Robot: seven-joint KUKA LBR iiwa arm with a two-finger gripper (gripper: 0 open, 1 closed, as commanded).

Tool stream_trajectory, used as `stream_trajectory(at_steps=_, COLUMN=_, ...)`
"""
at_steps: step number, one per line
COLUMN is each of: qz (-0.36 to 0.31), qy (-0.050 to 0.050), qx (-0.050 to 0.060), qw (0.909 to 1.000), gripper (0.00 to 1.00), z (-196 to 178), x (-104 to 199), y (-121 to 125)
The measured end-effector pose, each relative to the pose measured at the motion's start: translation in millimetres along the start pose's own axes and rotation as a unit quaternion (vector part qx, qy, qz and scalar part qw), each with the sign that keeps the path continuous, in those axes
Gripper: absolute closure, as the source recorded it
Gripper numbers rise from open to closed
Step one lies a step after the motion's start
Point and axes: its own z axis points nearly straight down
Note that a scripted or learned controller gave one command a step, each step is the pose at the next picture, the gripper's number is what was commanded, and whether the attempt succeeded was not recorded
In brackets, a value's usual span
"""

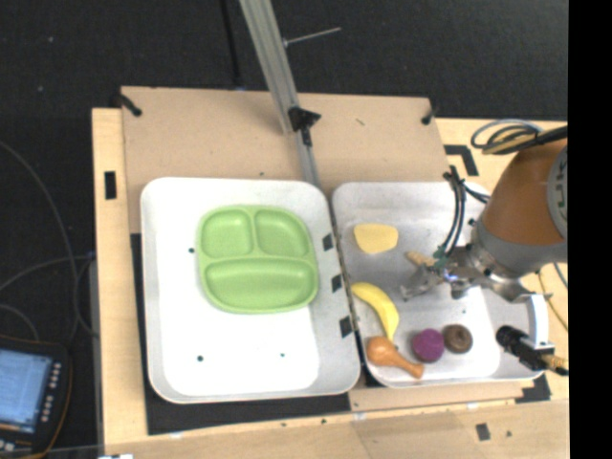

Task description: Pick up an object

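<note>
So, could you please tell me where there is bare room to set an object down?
Left bin: bare floor below and beside the green divided plate. Right bin: free strip above the yellow piece. Crowded near the banana, purple ball and gripper.

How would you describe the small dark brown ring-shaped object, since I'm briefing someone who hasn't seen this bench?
Start at the right-hand shallow white bin, where the toy food lies. Along its near edge sit an orange pear-shaped toy, a round purple toy and, furthest right, the small dark brown ring. Only it has a hole through its middle.
</note>
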Motion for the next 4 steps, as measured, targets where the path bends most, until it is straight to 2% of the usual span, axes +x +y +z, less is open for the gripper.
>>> stream_trajectory(at_steps=1, qz=0.000, qy=0.000, qx=-0.001, qw=1.0000, gripper=0.00, z=43.4, x=-1.1, y=0.0)
stream_trajectory(at_steps=2, qz=0.003, qy=0.000, qx=-0.004, qw=1.0000, gripper=1.00, z=30.1, x=-2.1, y=1.9)
stream_trajectory(at_steps=4, qz=-0.002, qy=-0.001, qx=-0.005, qw=1.0000, gripper=1.00, z=-78.9, x=-7.6, y=14.8)
